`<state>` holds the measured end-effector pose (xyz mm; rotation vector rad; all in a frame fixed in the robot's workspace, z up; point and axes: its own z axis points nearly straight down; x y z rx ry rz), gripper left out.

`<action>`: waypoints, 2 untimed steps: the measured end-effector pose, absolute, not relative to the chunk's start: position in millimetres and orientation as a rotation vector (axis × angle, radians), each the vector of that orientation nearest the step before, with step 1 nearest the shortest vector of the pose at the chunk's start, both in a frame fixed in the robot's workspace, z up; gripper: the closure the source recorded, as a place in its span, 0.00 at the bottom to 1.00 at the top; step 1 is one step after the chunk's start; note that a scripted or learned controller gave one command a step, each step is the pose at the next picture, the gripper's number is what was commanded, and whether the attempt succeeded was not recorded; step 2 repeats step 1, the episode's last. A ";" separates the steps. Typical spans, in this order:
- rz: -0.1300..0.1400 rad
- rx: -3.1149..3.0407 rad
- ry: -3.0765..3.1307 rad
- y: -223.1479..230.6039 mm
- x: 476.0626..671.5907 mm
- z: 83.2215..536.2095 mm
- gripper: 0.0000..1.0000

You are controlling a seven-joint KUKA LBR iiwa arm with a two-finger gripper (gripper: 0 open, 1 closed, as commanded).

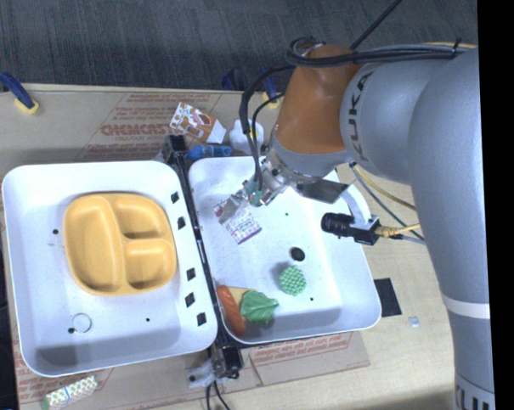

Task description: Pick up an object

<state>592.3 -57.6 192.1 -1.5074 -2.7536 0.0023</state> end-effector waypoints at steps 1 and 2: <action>0.004 -1.811 -2.562 -43.1 531.2 191.2 1.00; 0.004 -1.811 -2.562 -43.1 531.2 191.2 1.00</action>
